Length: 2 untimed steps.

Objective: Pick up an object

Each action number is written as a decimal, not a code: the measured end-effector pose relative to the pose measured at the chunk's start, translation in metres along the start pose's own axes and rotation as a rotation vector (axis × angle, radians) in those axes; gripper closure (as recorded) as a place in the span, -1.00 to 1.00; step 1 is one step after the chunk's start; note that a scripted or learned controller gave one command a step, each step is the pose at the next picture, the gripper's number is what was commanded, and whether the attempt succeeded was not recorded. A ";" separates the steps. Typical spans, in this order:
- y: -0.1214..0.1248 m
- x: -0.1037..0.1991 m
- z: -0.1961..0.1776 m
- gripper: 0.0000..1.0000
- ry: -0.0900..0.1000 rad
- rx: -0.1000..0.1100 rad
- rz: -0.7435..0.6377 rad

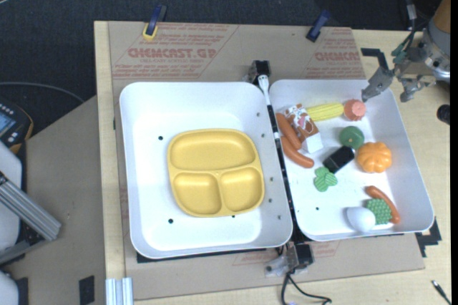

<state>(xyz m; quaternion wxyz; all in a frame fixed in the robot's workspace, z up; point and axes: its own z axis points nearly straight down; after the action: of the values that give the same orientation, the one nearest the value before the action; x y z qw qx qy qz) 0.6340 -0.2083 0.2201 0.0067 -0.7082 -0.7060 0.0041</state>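
Note:
The right bin (411, 175) holds several toy foods: a corn cob (323, 111), a pink round piece (354, 109), a sausage (295, 148), a cake slice (300, 122), a green round piece (351, 137), an orange pumpkin (374, 157), a black block (338, 159), a broccoli floret (325, 180), a carrot (378, 195) and a white egg (360, 219). My gripper (392, 88) hangs over the bin's far right corner, just right of the pink piece. It is open, with nothing between its fingers.
The left bin (143, 153) holds a yellow divided plate (215, 171). A black divider (272, 132) runs between the bins. Clamps (152, 23) sit at the cardboard's far edge. The arm comes in from the upper right.

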 end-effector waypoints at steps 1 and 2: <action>0.002 0.001 -0.008 -1.00 -0.003 -0.013 -0.004; 0.007 0.008 0.053 -1.00 -0.001 -0.007 -0.005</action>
<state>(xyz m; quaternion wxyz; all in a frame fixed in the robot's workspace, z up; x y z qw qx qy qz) 0.6399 -0.1999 0.1667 0.0040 -0.7063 -0.7079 0.0021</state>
